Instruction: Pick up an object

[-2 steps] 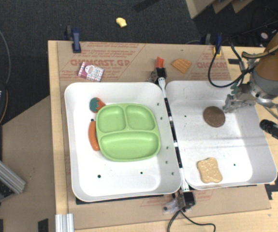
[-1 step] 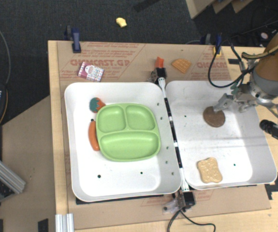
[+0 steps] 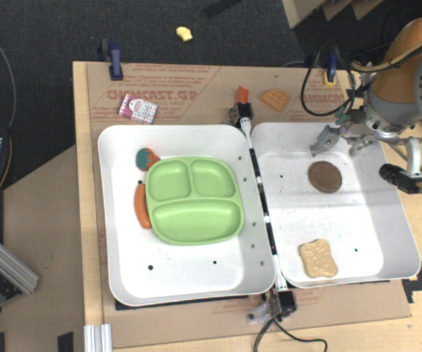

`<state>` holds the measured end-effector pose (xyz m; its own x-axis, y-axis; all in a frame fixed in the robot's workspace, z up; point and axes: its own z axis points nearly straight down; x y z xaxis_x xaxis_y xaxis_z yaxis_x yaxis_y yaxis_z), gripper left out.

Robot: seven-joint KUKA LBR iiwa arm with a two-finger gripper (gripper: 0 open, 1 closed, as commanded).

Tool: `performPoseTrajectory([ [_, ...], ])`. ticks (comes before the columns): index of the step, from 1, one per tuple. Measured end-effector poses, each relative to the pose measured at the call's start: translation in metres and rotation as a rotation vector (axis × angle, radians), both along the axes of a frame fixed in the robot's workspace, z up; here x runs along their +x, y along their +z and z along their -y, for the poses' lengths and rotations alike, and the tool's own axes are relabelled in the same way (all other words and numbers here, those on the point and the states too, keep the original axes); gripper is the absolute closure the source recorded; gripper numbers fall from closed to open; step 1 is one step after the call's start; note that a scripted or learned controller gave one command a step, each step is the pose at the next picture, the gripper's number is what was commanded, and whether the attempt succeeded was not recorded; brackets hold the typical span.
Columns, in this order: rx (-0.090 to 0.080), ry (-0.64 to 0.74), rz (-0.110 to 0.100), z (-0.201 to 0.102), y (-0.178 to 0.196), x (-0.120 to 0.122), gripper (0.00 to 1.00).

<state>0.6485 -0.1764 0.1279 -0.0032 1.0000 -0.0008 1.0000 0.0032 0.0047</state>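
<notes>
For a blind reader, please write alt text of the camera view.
The pincer hangs over the right bin, near a brown round cookie; a tan cracker lies nearer the front. The left bin holds a green divided plate beside an orange carrot.

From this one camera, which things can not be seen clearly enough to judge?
- Gripper: small and blurred over the right bin; finger state unclear.
- Orange item: partly tucked under the green tray edge; identity uncertain.
- Teal and red item: the tray hides part of it.
- Arm: cut off by the right edge.
- Pink packet: print too small to read.
</notes>
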Motion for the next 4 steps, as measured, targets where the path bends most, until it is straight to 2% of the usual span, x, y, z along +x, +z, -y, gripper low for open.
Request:
performPoseTrajectory([
  [1,0.002,-0.004,-0.009,0.002,-0.045,-0.038,0.0],
  [2,-0.001,-0.004,0.0,0.002,-0.031,-0.035,1.0],
  [3,0.0,-0.004,-0.001,0.002,-0.032,-0.035,0.0],
  [4,-0.003,-0.001,0.003,0.047,0.017,0.021,0.0],
])
